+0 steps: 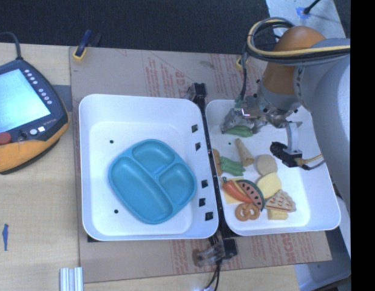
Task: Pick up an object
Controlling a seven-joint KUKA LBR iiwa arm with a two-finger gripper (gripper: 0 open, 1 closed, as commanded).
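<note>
1. Camera view from above showed me the grey arm (321, 71) with its orange band reaching in from the right, its two-finger gripper (241, 121) low at the far end of the right-hand shallow white bin (318, 223).
2. I could not tell from this angle how the gripper stood; it was touching or just above a green leafy toy piece (239, 130), and whether it pinched that piece I could not tell either.
3. Nearer me in the same bin lay more toy food, close together: a tan cone (244, 151), a green pod (232, 166), a beige round piece (266, 163), a yellow wedge (270, 184), a watermelon slice (250, 192), a brown pretzel (247, 211) and a pizza slice (280, 203).
4. A black cable plug (286, 154) hung over the bin's right part, near the beige piece.
5. The left white bin (93, 223) held a smooth blue plastic plate with three compartments (152, 180).
6. Both bins sat on brown printed cardboard (163, 71) over a pale wooden bench (30, 223); an orange-edged control pendant with a screen (20, 117) lay well apart on the left.
</note>
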